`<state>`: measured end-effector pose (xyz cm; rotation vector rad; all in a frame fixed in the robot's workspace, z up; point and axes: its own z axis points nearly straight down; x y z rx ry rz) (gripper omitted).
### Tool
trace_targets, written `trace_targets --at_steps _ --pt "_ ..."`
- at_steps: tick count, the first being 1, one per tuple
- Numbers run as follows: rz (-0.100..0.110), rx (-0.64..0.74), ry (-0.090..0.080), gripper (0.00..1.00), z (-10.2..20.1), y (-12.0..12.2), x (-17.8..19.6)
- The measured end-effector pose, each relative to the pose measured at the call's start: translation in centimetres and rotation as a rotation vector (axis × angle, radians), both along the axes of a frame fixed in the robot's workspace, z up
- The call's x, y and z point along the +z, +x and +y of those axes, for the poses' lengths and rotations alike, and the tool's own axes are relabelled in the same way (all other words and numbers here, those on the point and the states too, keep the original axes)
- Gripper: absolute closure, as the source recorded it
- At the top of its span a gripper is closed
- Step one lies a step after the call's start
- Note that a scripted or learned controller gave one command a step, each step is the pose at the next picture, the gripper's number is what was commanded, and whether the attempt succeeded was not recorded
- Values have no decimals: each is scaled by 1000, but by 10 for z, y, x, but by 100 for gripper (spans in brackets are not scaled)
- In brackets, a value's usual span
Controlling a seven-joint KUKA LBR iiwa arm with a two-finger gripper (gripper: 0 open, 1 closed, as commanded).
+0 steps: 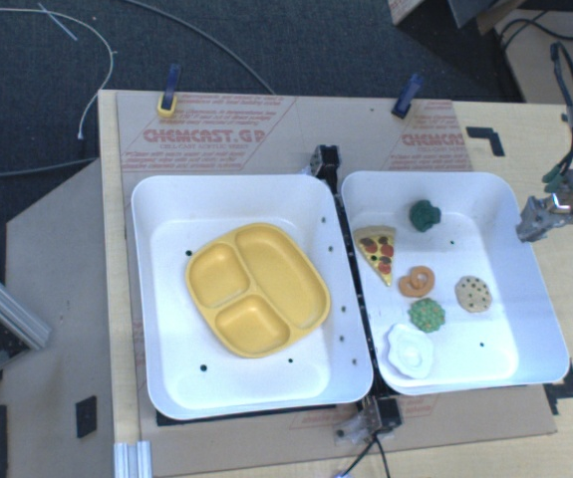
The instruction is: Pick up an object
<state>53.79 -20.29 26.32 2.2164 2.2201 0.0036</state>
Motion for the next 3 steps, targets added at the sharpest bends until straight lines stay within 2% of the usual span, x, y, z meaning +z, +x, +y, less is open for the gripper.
trace_targets --at_steps 1,3 --pt "6 3 4 100 42 10 -4" --pt "9 3 5 100 146 37 -32"
